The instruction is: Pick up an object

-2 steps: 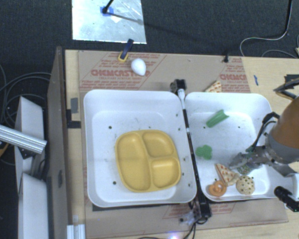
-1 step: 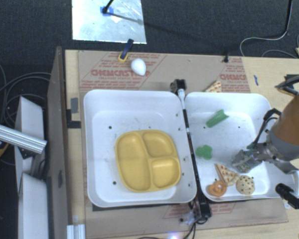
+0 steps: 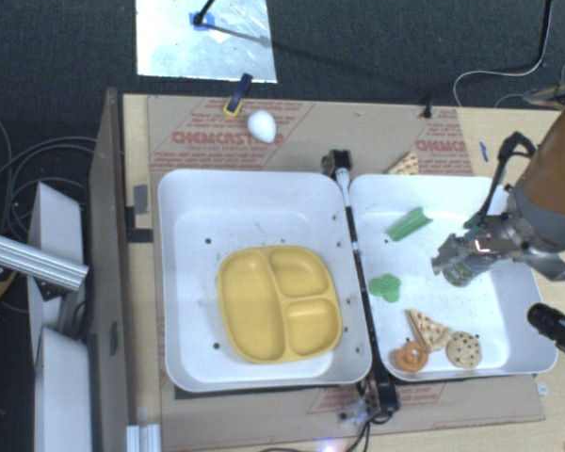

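Several small items lie in the right bin [image 3: 523,361], any of which could serve as the object to pick up: a green block [image 3: 408,224] near the bin's upper left, a green round piece [image 3: 385,287] close to the divider, and along the lower edge a pizza slice [image 3: 427,329], an orange ring-shaped piece [image 3: 411,356] and a cookie [image 3: 463,348], these three lying close together. None of them looks lifted; all rest flat on the bin floor.

The gripper [image 3: 461,264] hangs over the middle of the right bin, between the green block above and the pizza slice below, apart from both. Whether it is spread or closed, I cannot tell, since its tip is a dark, blurred mass from this angle, and nothing can be made out as held in it.

As a judgement, the task is at an early stage: the arm [image 3: 551,191] is over the bin, but no grasp is evident, so choosing, closing on and raising an item all remain.

The left bin [image 3: 184,215] holds a yellow divided tray [image 3: 278,302]. Behind the bins, on the cardboard, sits a white egg-like ball [image 3: 262,125].
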### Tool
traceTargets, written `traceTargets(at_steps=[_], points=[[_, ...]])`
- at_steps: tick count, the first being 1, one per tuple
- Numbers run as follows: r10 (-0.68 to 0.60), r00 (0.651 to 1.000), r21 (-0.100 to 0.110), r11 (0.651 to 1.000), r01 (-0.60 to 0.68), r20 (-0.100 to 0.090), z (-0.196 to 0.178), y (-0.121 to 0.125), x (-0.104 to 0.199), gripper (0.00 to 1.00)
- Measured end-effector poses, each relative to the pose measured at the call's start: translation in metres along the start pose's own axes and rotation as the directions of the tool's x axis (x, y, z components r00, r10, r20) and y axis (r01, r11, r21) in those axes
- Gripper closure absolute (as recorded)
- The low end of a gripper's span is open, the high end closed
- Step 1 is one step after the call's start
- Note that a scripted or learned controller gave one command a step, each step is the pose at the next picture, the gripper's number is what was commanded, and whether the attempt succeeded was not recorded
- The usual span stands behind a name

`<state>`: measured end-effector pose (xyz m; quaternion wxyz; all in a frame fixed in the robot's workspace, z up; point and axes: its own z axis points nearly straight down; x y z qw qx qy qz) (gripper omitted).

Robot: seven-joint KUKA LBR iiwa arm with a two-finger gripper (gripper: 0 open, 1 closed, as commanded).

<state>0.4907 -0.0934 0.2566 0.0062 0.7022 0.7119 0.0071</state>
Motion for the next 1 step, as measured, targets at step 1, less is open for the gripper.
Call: traceTargets(at_steps=[1], points=[[0.002, 1.000, 0.013, 1.000, -0.002, 0.000, 0.0259, 0.0769, 0.0431, 1.00]])
